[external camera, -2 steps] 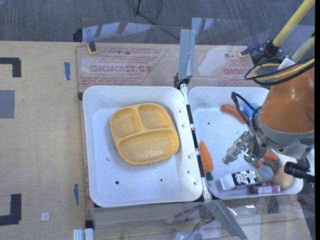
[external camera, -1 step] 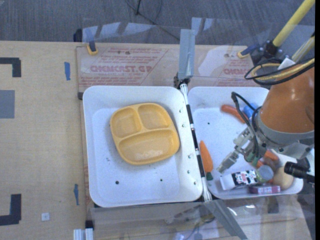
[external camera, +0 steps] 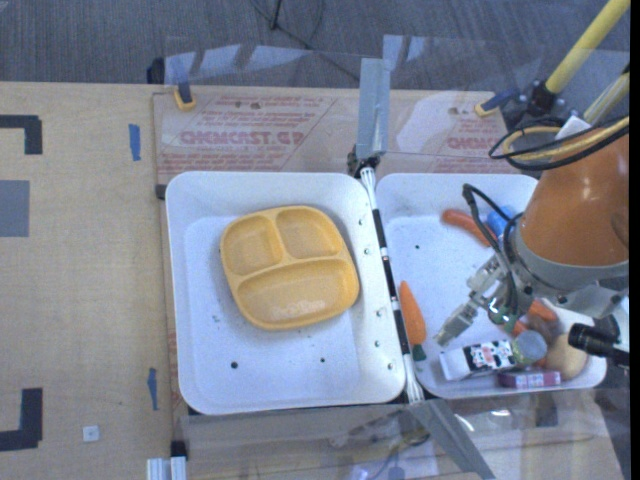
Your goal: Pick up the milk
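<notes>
The small white milk carton with a black-and-red print [external camera: 477,357] lies flat on its side near the front edge of the right shallow white bin [external camera: 425,238]. Just above it hangs the grey two-finger gripper [external camera: 478,306], which reaches in under the orange band of the arm [external camera: 580,218]. The two metal fingers [external camera: 461,320] point down and to the left, with a visible gap between them – so they stand open, and nothing is between them. The tips are near the carton but apart from it; the milk is not yet gripped.

The step in hand, as I judge it, is the final descent onto the carton. To do it well, the open fingers should come to stand over the middle of the carton and across its short side, because the long side may be too wide for the opening.

The place is crowded. A purple flat packet [external camera: 530,379] lies just beside the carton toward the front, and a grey round object [external camera: 530,347] and a beige round one [external camera: 567,361] lie close at its right end. An orange toy carrot [external camera: 411,313] lies at the left, against the bin wall. A finger that comes down on a neighbour would push the carton away – better to lower slowly and to close only when both fingers are around the carton.

The yellow divided plastic plate [external camera: 290,265] in the left white bin [external camera: 190,298] is well apart and plays no part.
</notes>
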You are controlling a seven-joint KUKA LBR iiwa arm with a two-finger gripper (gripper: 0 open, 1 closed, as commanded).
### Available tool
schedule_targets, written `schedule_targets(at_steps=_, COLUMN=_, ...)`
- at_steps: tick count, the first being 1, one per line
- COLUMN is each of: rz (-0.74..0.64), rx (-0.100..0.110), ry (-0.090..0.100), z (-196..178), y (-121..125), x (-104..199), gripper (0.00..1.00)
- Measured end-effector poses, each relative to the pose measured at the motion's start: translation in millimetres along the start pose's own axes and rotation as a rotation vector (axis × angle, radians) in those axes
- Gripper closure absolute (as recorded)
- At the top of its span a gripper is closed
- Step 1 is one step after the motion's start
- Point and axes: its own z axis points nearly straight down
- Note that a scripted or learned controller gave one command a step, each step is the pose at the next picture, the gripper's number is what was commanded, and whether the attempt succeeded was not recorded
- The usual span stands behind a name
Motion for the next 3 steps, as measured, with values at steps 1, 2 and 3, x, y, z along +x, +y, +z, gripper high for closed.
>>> schedule_targets(at_steps=1, rz=0.145, rx=-0.002, ry=-0.003, z=-89, y=86, x=-51, gripper=0.0)
schedule_targets(at_steps=2, rz=0.01, rx=0.0, ry=-0.001, z=0, y=25, x=-33, gripper=0.0)
schedule_targets(at_steps=3, rz=0.082, rx=-0.002, ry=-0.004, z=-63, y=78, x=-54, gripper=0.0)
